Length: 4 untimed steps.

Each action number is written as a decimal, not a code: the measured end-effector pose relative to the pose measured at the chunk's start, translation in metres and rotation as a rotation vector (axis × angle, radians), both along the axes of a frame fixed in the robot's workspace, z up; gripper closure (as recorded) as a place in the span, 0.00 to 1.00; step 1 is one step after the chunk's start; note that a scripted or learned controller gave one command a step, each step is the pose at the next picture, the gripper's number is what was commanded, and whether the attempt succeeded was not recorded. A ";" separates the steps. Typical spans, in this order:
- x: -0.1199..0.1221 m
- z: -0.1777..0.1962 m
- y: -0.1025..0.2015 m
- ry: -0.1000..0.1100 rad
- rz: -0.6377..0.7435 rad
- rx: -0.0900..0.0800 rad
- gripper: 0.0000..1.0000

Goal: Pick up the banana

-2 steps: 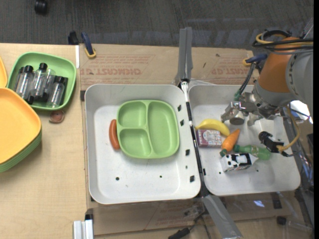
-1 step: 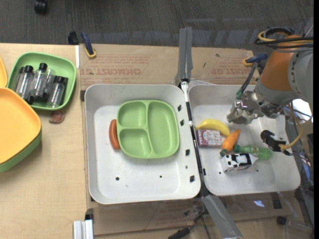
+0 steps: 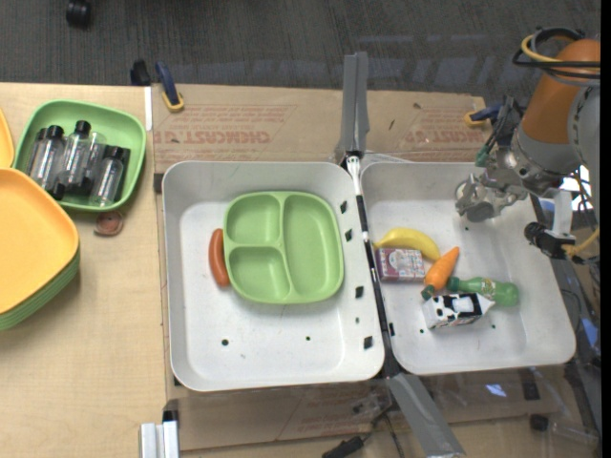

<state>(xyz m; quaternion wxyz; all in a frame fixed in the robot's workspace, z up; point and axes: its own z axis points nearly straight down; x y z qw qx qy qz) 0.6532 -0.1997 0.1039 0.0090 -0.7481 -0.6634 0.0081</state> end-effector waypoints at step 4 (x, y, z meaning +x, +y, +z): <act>-0.071 0.078 -0.022 -0.025 0.818 0.007 1.00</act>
